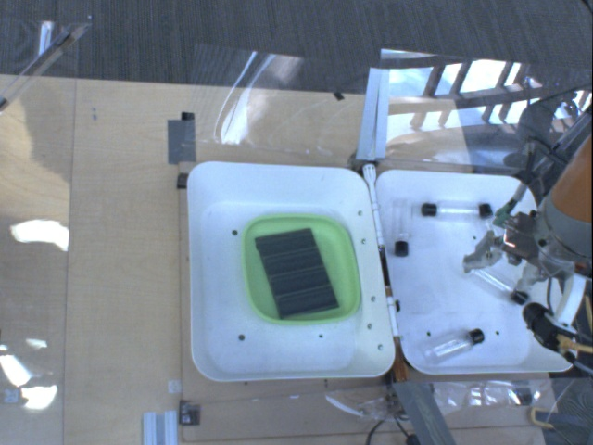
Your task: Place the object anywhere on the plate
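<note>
Fixed overhead view, taken at a slant. The left bin (pixel 213 276) holds a green plate (pixel 255 248) on which a dark ribbed block (pixel 296 273) already lies, covering much of its floor. The right bin (pixel 417 341) holds several clear vials with black caps: one (pixel 454 210) lies along the far side, one (pixel 452 344) near the front edge, and a loose black cap or short piece (pixel 400 247) sits near the left wall. The end effector (pixel 486 253) hovers over the right part of this bin, reaching in from the right; its metallic tips are too small and too much overlapped by the wrist to say whether they are spread, pressed together or pinching a vial, so this cannot be told.

Risks, as judged from the scene. A clear, round vial offers little contrast and may roll away under a closing grasp. The tips may close on nothing, or strike the bin floor. If a vial is carried across, it must pass over the raised rims where the two bins meet, and could be knocked loose there. Set on the ribbed block, it may roll off the plate.

Surroundings: a pale wooden worktop (pixel 111 248) with bright glare patches, clear sheeting with reflections at the far side, and dark carpet (pixel 278 17) beyond
</note>
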{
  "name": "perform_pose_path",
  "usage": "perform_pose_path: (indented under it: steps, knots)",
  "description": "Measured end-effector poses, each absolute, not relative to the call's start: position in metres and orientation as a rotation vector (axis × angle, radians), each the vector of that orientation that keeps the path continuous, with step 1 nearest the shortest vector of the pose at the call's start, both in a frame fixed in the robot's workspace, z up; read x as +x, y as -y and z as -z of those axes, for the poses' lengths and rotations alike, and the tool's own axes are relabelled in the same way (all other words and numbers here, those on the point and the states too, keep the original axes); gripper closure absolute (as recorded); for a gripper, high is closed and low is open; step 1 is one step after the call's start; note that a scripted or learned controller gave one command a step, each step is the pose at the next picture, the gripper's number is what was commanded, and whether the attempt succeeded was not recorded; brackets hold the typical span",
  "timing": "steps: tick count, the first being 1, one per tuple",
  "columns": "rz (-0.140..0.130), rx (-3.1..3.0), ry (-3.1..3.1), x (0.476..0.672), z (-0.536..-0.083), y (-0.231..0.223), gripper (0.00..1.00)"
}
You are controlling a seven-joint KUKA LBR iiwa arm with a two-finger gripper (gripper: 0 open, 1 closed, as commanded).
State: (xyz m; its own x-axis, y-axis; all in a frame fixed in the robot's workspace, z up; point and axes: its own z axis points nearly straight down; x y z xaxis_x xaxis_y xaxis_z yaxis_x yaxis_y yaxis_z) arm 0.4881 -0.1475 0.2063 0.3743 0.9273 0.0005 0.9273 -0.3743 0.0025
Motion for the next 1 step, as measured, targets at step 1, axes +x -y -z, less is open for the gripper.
perform_pose_path:
  steps: [1]
  knots:
    - [-0.004, 2.567, -1.808, 0.4884, -0.1905, 0.1864, 0.00]
